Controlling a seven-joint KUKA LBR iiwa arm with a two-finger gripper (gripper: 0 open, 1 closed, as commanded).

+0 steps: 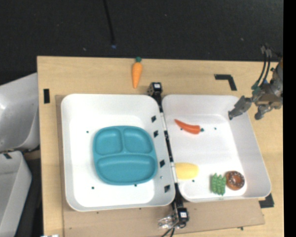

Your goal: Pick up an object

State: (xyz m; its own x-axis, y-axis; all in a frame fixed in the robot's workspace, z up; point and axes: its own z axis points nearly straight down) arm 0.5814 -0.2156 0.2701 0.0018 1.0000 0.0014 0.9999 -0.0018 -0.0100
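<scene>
We are at the very start of the approach: the gripper (pixel 250 108) hangs over the far right corner of the right bin (pixel 251 147), its fingers spread apart with nothing between them, and well apart from every object. No particular target is named, so we judge the red chili pepper (pixel 188 127) the likeliest pick, since it lies alone on open floor in the far half of the right bin, nearest the gripper and away from the walls. The next move, as we see it, calls for carrying the gripper leftward over the pepper, turning the fingers across its narrow width, then descending. The other candidates look harder: the yellow lemon-like piece (pixel 186 170) sits right against the bin's left wall, and the green vegetable (pixel 217 183) and the brown doughnut (pixel 235 180) lie just beside each other near the front rim, where the fingers could catch both. In the left bin (pixel 74 147) a blue divided plate (pixel 124 154) rests flat, and an orange carrot (pixel 136 73) lies on the tabletop (pixel 197 73) beyond the bins; neither blocks the path.
</scene>
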